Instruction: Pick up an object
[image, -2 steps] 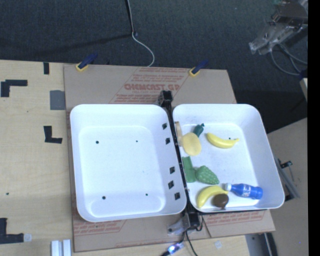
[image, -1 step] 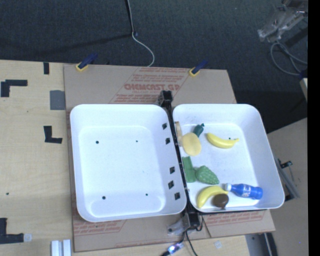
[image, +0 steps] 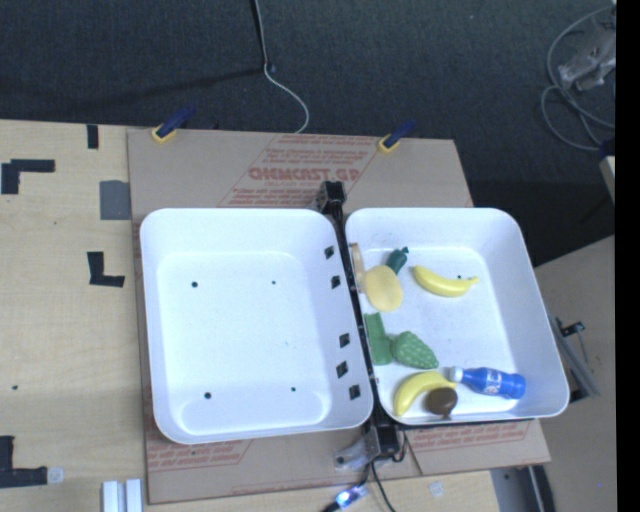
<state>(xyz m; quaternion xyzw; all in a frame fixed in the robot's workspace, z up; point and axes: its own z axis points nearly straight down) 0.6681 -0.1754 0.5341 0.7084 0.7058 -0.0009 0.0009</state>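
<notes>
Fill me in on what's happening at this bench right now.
Nothing is being handled at this moment. Two shallow white bins sit side by side on the bench. The right bin holds all the objects: a banana near the top, a yellow lemon-like piece, green toy items, a second banana with a brown object beside it, and a blue bottle lying on its side. The left bin sits beside it. No pick has begun.

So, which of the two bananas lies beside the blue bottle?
The banana at the right bin's near edge, touching a brown object; the bottle lies just right.
</notes>
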